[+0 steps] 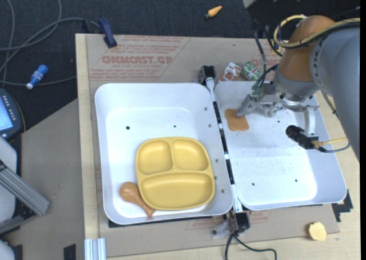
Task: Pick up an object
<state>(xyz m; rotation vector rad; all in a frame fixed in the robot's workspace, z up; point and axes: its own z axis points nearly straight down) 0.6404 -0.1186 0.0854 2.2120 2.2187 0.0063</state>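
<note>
I've got the grey two-finger gripper (pixel 250 106) low in the right white bin (pixel 274 164), near its upper left corner. Its metal fingers (pixel 245 107) slant down and left toward a flat tan toast-shaped piece (pixel 236 122) lying on the bin floor. The fingertip seems to sit at the piece's upper right edge, maybe touching; the angle won't settle it. I can't tell whether the jaws are spread or closed, and nothing visible sits between them.

The grey arm with its orange band (pixel 303 47) comes in from the right, over the bin's upper right part. A black cylindrical fitting (pixel 298 135) with a pale cable hangs off it over the right bin.

The left white bin (pixel 123 107) touches the right one along a shared edge. In it sits a yellow plastic three-compartment tray (pixel 174 173), in the lower half. A tan drumstick-shaped toy (pixel 135 195) lies against the tray's lower left corner, partly tucked under it.

Both bins rest on a brown cardboard sheet with red print (pixel 143 56). Just past the right bin's top edge I see a small crumpled packet with green and white print (pixel 243 71). A yellow lump (pixel 317 231) sits off the right bin's lower right corner.

On the dark floor: a small orange item (pixel 214 11) above the cardboard, a blue and white bottle-like item (pixel 38 75) to the left, and a blue clip (pixel 106 31) at the cardboard's top left corner.
</note>
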